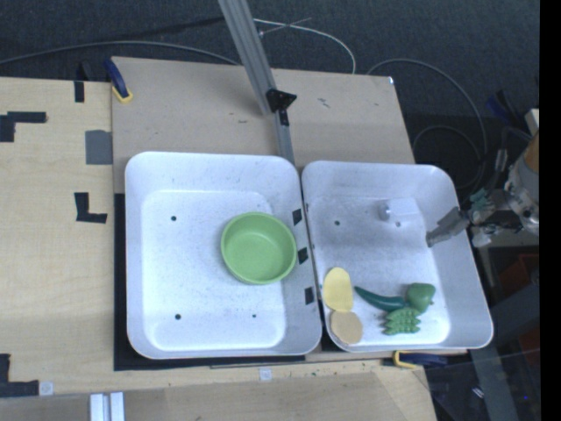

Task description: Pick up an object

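The gripper (449, 224) hangs over the right bin's (351, 182) far edge, grip unreadable from here, 1 green pepper (399, 298) lying crosswise nearer me.

Matt green plastic bowl (258, 248) – speckled white plastic bins (158, 235)

Grey metal pole (248, 55) slants over wooden bench (53, 147); blue-yellow clamp (117, 81) at board corner; white cable (316, 38) behind.

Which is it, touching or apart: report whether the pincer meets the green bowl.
Apart. The camera view shows the pincer over the right bin's right edge, while the green bowl sits in the left bin.
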